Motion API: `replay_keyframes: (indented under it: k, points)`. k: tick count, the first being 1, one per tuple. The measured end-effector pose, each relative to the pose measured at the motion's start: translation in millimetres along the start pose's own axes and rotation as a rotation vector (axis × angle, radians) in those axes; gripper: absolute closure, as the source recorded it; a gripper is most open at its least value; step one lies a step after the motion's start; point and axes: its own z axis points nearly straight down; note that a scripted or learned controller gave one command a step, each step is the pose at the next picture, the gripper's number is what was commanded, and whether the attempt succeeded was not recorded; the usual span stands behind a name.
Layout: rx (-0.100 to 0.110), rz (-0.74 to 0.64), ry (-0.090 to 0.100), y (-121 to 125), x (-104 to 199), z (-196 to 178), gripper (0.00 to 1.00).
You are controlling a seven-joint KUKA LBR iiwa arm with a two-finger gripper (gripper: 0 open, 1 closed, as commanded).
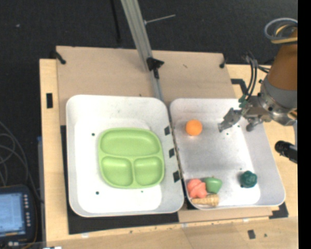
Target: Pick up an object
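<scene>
A single fixed camera looks down from above at a slant, far enough back to take in the whole pale wooden counter (pixel 119 71) and the dark floor around it. Both shallow white plastic bins sit side by side mid-frame, the left bin (pixel 83 139) and the right bin (pixel 223 154), their near edges low in the frame. The grey arm with the orange band (pixel 285 71) enters from the right.

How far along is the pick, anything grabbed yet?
Nothing looks picked yet. The two-finger gripper is over the right white bin with its fingers spread and nothing between them. The round orange ball, dark green lump, pink toy, small green toy and tan piece lie on the bin floor. Left: descend, close, lift.
</scene>
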Motion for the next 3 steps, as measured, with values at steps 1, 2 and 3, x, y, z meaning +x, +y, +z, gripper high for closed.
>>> replay_keyframes:
  k: [1, 2, 3]
  points:
    - [0.0, 0.001, 0.001, 0, 0, 0, 0.0]
    - [0.005, 0.003, 0.0, -7, 7, 54, 0.0]
    - [0.006, 0.003, 0.0, -14, 11, 101, 0.0]
